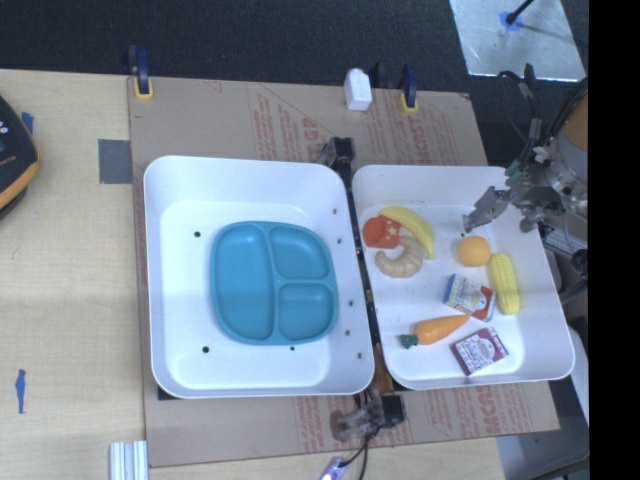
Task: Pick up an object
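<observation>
At the far left edge of the tabletop (60, 298), a dark device with an orange rim (14, 158) sits partly cut off, with a grey square of tape (115, 160) near it on the pale wood. Further right, a brown cardboard sheet (250, 118) underlies two shallow white bins set side by side. The left white bin (170, 358) holds a light blue plastic plate with three compartments (273, 281), lying flat near the middle. Blue and yellow clamps (139, 71) pin the cardboard at its far edge, and a small white block (358, 89) stands there too.

The right white bin (540, 363) carries the small items. Near its left side lie a red tomato-like piece (379, 231), a yellow banana (412, 228) touching it, and a tan curved croissant-like piece (399, 261) just below. Toward the near edge are an orange carrot with a green stub (438, 330), a small blue and white packet (464, 293) and a dark red packet (480, 350). Right of the banana sit a round orange fruit (474, 251) and a yellow corn cob (504, 283).

The tool (488, 210) hangs over the far right part of that bin, just above the orange fruit, at the end of the grey arm (555, 183) reaching in from the right. Nothing shows between its fingers, but whether they are spread or closed cannot be told at this size.
</observation>
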`<state>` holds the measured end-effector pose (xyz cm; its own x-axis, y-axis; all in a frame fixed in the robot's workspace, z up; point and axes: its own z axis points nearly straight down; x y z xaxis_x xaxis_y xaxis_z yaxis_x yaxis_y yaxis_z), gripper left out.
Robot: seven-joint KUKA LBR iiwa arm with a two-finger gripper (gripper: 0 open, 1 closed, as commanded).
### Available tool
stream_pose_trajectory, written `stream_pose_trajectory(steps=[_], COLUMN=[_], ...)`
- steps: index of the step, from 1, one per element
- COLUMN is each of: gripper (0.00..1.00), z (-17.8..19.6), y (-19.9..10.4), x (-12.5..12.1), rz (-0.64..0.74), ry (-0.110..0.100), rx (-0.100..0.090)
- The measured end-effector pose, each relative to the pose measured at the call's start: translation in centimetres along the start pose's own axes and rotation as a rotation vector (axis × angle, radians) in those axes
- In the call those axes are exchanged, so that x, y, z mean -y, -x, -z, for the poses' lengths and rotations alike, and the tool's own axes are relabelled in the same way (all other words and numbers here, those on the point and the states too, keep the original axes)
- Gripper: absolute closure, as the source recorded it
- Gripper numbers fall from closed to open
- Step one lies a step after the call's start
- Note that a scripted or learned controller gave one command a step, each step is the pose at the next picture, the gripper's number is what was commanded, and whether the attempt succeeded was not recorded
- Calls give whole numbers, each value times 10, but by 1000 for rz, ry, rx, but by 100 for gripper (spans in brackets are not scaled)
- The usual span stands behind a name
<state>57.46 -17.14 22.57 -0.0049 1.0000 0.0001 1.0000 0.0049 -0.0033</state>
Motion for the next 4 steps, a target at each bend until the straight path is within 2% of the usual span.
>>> stream_pose_trajectory(steps=[1,2,3,4], gripper=[0,100,100,100], z=[-134,-124,-104,-33], y=[28,29,-48,-118], x=[-12,-12,-56,-83], rz=[0,2,2,1], ry=[-1,-1,0,2], rx=[1,2,0,-1])
